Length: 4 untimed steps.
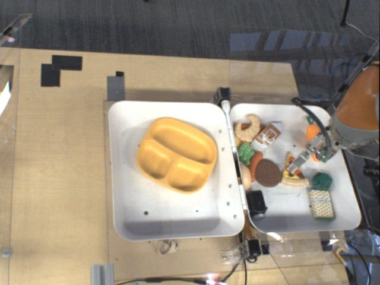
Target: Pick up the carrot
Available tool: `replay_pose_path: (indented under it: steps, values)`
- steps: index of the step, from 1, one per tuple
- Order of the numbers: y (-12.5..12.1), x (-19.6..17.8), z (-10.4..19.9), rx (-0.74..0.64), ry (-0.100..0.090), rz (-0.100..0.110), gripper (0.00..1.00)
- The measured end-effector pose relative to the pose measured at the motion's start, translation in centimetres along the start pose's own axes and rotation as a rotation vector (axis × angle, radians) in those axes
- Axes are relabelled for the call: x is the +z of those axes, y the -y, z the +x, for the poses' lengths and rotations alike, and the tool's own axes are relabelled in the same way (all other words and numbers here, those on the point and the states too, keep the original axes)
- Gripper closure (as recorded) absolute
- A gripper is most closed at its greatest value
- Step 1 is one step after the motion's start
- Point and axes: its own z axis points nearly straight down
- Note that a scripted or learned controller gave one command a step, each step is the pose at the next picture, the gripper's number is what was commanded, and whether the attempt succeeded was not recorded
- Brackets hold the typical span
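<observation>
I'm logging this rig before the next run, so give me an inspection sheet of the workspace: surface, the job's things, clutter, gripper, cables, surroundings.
Surface: wooden bench bearing two white bins, left bin and right bin, side by side.
Job's things: carrot, orange with a green top, lies at the right bin's left side, untouched.
Clutter: yellow divided tray in the left bin; in the right bin a croissant, brown disc, black block, dark green piece, patterned box.
Gripper: gripper over the right bin's right half, apart from the carrot; finger state unclear.
Cables: black cable by the wrist; wires along the bench's front edge.
Surroundings: dark carpet beyond the bench.
</observation>
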Motion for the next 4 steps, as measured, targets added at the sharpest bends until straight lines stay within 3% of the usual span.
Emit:
replay_pose_path:
  steps: [1, 2, 3, 4]
  values:
    - [2.2, -0.2, 1.9, -0.139, 0.011, -0.004, 0.0]
    - [-4.7, 0.2, -4.4, -0.069, 0.003, -0.001, 0.0]
    - [-2.4, 0.0, -2.2, 0.138, 0.003, -0.004, 0.0]
    - [0.2, -0.1, 0.0, 0.13, 0.006, -0.003, 0.0]
